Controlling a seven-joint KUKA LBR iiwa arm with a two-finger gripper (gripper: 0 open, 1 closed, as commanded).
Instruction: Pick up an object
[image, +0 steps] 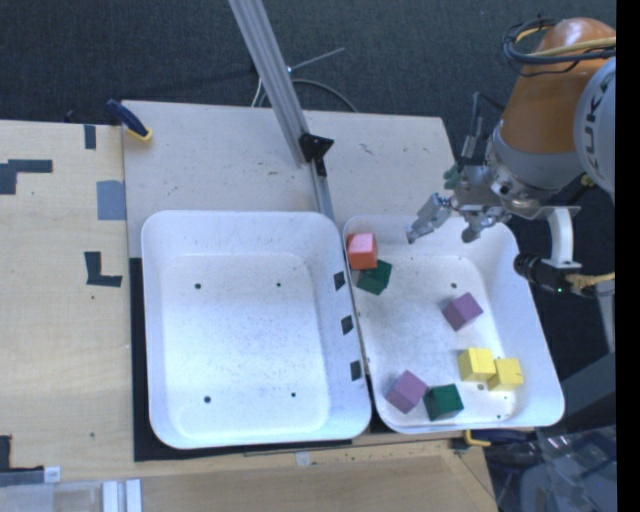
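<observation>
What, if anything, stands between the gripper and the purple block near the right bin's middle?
Nothing visible. The gripper hangs over the right bin's far edge, and bare bin floor lies between it and the purple block.

Even overhead light, soft shadows, slight blur throughout.

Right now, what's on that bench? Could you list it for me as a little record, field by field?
arm: grey with orange band, reaching in from the right
end effector: fingers spread open, holding nothing, over the right bin's far edge
right bin: seven blocks inside
pink block: far left corner, touching a green block
purple blocks: one mid-bin, one near front
front green block: beside the front purple one
yellow blocks: two, touching, front right
left bin: white, speckled
</observation>
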